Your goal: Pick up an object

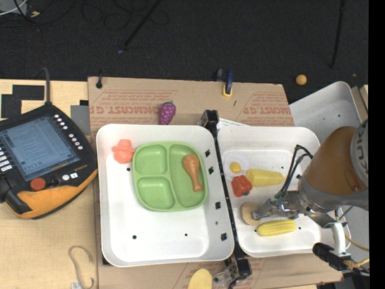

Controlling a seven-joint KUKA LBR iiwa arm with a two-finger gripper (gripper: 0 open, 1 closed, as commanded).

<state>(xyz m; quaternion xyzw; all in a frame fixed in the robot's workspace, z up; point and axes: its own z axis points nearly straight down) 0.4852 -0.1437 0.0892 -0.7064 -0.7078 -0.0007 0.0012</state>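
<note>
**Pincer low in the right bin, crowded on all sides**

From my remote seat I see the pincer (269, 210) down in the right bin (307, 138), its metal tips lying between the tan round piece (247, 213) and the corn cob (276, 227). Whether the tips are spread or pinched I cannot tell; the slant and the glare blur them, and nothing is plainly between them.

My worry is the crowding. The corn cob sits just below the tips, the tan piece just beside them, and the red piece (240, 186) and the yellow wedge (264, 177) are near above. A closing motion could nudge the cob aside instead of trapping it; it looks like smooth, rounded plastic that may roll or squirt out. The tan piece is flat and low, hard to get under.

Further out, a small yellow ball (235, 168) rests near the bin's dividing edge. In the left bin (156, 245), well apart, a glossy green tray (150, 194) with three compartments holds a brown drumstick (194, 171), and a pink lumpy toy (123, 152) lies beside it.
</note>
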